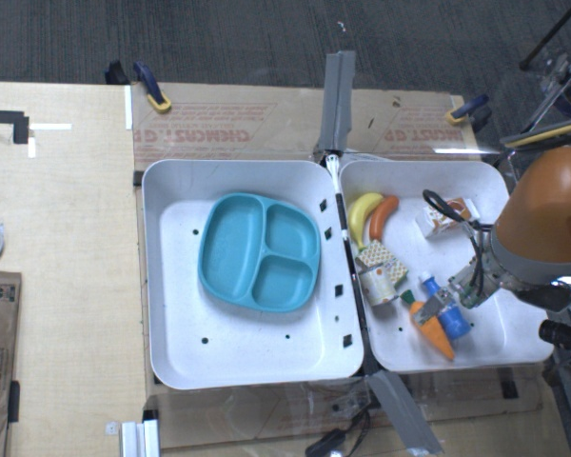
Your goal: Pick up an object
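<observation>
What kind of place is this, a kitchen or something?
Probably a robot test bench, not a kitchen: a robot arm reaches over two white bins, one holding toy food like a banana, on a clamped board.

plate point(260, 252) in left bin point(162, 284) | banana point(362, 215), carrot point(436, 336) in right bin point(400, 355)

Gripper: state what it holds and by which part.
It cannot be told. The gripper is low in the right bin, over a blue object and an orange carrot, its tips too blurred.
</observation>
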Robot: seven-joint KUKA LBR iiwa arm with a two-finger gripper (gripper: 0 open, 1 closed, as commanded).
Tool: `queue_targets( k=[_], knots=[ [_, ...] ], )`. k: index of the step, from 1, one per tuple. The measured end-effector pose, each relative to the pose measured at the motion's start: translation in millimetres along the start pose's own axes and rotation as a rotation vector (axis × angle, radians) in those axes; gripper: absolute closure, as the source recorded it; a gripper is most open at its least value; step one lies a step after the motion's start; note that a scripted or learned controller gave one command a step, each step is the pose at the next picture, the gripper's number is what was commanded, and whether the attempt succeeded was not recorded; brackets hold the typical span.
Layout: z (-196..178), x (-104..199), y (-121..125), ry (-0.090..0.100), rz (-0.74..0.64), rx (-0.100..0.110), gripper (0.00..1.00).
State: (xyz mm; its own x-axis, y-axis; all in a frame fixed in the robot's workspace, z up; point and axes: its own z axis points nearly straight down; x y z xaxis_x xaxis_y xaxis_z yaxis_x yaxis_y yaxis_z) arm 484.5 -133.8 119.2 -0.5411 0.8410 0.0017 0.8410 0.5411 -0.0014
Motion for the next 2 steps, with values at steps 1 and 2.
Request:
queue_targets(
  k=[1, 2],
  knots=[
    [-8.3, -1.2, 0.3, -0.001, 0.004, -0.001, 1.0],
    [-8.3, -1.1, 0.3, -0.001, 0.004, -0.001, 0.0]
  ],
)
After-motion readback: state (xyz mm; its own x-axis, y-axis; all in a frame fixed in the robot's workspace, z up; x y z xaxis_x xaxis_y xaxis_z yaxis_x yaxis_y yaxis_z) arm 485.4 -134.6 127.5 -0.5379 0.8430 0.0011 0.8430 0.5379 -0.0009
